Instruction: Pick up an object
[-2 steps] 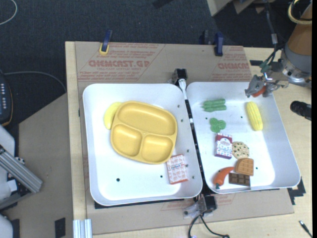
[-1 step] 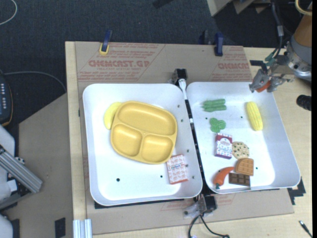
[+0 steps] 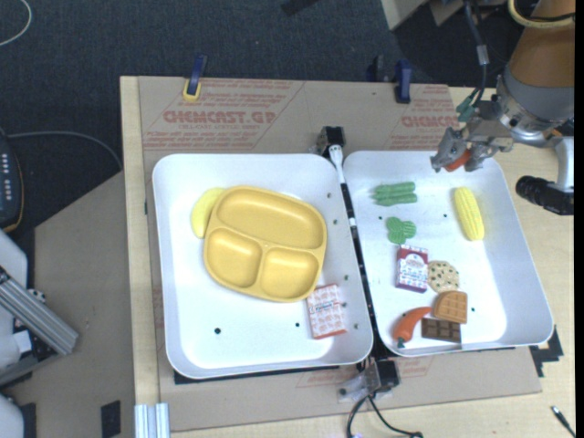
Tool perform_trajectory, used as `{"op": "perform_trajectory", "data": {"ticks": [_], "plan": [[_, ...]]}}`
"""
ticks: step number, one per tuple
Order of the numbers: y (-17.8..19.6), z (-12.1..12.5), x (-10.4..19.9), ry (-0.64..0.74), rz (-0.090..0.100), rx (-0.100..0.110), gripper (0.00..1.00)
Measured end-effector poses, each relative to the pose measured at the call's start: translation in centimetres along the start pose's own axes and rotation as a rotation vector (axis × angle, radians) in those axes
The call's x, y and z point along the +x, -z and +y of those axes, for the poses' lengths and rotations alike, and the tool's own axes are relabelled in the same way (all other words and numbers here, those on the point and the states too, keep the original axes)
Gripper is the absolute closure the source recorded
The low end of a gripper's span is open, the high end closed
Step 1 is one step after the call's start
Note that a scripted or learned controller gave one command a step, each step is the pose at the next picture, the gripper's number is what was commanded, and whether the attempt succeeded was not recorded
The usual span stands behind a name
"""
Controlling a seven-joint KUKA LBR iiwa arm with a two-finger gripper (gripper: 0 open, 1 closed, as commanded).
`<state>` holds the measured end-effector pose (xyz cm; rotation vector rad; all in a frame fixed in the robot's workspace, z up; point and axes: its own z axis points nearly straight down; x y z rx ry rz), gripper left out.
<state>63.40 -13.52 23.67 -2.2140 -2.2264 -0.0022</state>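
While the jaws (image 3: 453, 156) hover at the right bin's (image 3: 525, 272) twelve o'clock rim, I cannot tell their spread; nothing is lifted. The corn cob (image 3: 469, 213), nearest at five o'clock, awaits picking.

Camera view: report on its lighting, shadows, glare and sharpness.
Camera view: even, soft light; the yellow tray casts only a faint shadow on the left bin; no strong glare on the right bin; small toy foods like the corn look slightly soft; the gripper near the top right is blurred, its detail hard to read.
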Motion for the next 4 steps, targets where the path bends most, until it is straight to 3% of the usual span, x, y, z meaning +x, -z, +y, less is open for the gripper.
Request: {"op": "perform_trajectory", "data": {"ticks": [2, 3, 4], "plan": [[-2.1, -0.2, 11.0, -0.003, -0.001, 0.002, 1.00], [-1.4, -1.3, 17.0, 0.001, 0.000, 0.002, 1.00], [-0.4, -0.9, 17.8, -0.004, -0.002, -0.002, 1.00]]}}
